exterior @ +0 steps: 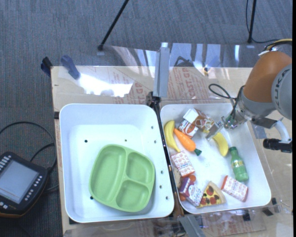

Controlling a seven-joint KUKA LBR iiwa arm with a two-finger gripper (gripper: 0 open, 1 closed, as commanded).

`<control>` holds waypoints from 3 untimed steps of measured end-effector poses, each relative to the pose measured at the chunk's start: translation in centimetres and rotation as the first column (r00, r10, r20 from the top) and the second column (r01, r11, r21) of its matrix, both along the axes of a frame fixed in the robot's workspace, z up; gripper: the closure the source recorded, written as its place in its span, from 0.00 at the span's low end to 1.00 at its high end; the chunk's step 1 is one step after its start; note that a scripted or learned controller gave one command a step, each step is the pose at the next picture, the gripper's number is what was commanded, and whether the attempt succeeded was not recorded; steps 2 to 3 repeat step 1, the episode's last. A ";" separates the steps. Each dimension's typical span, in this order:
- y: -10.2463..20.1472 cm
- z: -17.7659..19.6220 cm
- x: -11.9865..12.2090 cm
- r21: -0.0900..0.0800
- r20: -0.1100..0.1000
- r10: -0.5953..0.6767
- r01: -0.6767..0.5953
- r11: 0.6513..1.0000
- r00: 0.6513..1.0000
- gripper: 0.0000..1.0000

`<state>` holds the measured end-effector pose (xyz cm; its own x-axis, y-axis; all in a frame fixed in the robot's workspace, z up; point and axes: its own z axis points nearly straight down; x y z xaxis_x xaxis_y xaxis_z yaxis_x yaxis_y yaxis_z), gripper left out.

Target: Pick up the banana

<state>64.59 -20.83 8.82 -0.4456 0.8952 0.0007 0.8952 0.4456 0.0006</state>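
Bananas: I see two in the right bin (263,181), one (169,135) by the left wall beside the carrot (185,140), another (220,143) just below my tool (222,126). Whether the tool is open, I cannot tell. I'd descend centred across the nearer one.
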 end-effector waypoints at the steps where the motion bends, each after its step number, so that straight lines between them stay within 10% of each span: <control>1: 0.0 -0.1 -0.7 0.000 -0.001 0.007 -0.007 1.000 1.000 0.00; 3: 0.0 -0.1 -0.7 0.000 -0.001 0.007 -0.007 1.000 1.000 0.00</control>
